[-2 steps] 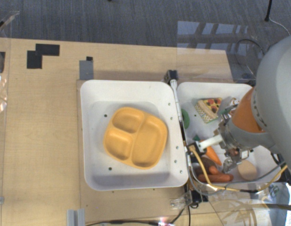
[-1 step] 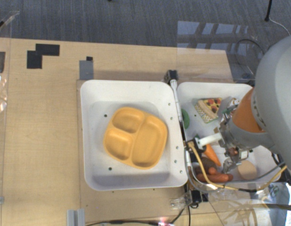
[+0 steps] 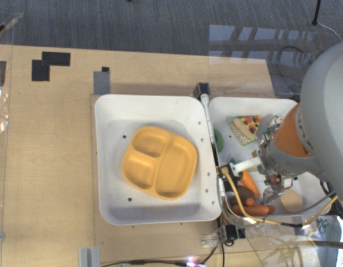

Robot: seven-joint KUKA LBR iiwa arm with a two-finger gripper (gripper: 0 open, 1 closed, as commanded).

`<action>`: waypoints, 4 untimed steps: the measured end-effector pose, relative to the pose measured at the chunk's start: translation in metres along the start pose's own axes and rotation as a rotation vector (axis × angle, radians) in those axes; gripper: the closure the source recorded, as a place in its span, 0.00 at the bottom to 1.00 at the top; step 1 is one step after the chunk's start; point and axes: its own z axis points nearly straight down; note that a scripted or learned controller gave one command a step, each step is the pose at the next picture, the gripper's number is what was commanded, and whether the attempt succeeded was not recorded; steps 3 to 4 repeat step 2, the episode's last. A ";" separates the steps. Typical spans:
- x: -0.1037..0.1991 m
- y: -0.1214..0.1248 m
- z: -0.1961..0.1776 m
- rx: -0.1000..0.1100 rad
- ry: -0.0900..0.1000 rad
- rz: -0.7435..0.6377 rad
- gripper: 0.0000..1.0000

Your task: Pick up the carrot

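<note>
The carrot [image 3: 248, 181] lies in the right bin [image 3: 227, 111], a small orange wedge near that bin's front left part, just beside a reddish sausage-like piece [image 3: 255, 207] and a dark brown item [image 3: 244, 194]. The hand [image 3: 269, 183] hangs over this cluster, just to the right of the carrot, with the arm's orange band [image 3: 288, 138] above it. How the hand is set cannot be told from this slanted view, since the wrist covers most of it. Nothing orange is seen lifted off the bin floor, so the carrot appears to rest where it lies, and the pick looks not yet done.

A pizza slice toy [image 3: 246, 125] sits toward the back of the right bin, a green piece [image 3: 218, 138] at its left wall, and a pale egg-like object [image 3: 291, 201] near the front. The left bin [image 3: 113, 204] holds a yellow divided plate [image 3: 159, 162].

What seems left is to close on the carrot alone and raise it clear of its crowding neighbours.
</note>
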 end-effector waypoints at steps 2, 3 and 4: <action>0.000 0.000 0.000 0.000 0.000 -0.002 0.00; 0.000 0.000 0.000 0.000 0.000 -0.002 0.00; 0.000 0.000 0.000 0.000 0.000 -0.002 0.00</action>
